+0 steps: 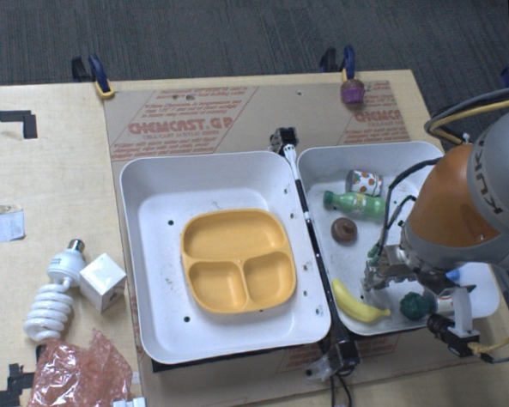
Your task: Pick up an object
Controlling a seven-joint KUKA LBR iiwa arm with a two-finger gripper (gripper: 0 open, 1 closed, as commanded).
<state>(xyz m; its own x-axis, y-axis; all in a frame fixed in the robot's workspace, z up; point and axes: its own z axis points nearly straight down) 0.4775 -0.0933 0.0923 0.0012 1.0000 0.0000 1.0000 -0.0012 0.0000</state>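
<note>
**A:** Camera view check, how far along is the pick?

**B:** Not done, by my read. Nothing's lifted. All objs sit on the floor of the right bin [317,164]: banana [358,304] at the near-left corner, brown round pc [344,230] mid-left, green bottle [356,202] lying flat towards the far side, small patterned can [365,182] just beyond it, dark green lump [413,305] near the near edge.

**A:** Gripper?

**B:** Gripper [378,278] is low in the right bin, just right of the banana's far end, w/ the green lump near it on its right. Can't tell if the fingers are apart or together; too small and cluttered at the tip. No obj visible between them, so no grasp I'd claim.

**A:** Arm pose?

**B:** Arm [461,207] comes in from the right, orange band over the bin's right half, wrist angled down and left towards the banana. Prob. target is the banana or the lump, that's a guess.

**A:** Left bin?

**B:** Left bin [145,248] holds a yellow divided tray [238,259], untouched. What's left: close on sthg, lift it clear.
</note>
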